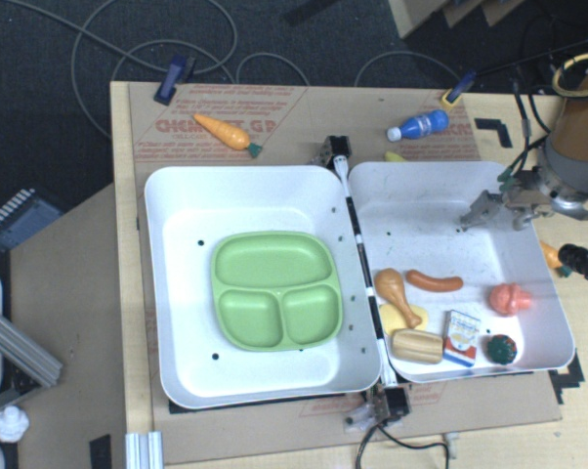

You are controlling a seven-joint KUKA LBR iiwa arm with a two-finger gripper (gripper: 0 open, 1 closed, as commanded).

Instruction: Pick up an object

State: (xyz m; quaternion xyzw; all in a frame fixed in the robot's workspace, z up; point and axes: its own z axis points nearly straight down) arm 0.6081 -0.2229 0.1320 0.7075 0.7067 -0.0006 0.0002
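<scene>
Two shallow white bins side by side on a cardboard-topped bench (304, 110): left bin (177, 223) at nine o'clock from the frame's middle, right bin (421, 203) at three o'clock. Inside the left bin, a green divided tray (274, 289), three compartments, lying flat. At the frame's three o'clock edge, the grey arm (572, 145), reaching in over the right bin's upper right corner. At its end, the gripper (497, 211), fingers spread apart and nothing between them, poised over bare bin floor. Toward six o'clock from the fingers and well apart from them, a cluster of toy food along the right bin's lower part: sausage (435, 282); at its eight o'clock, a drumstick (395, 296) lying just beside it; below that, a bread roll (417, 346); at the roll's three o'clock, a small carton (461, 334), near but whether touching cannot be told; a pink piece (510, 299) at five o'clock from the fingers; a dark green round piece (500, 349) below it. Outside the bins, at twelve o'clock: a toy carrot (226, 132) above the left bin, a blue and white bottle (418, 126) above the right bin.
</scene>
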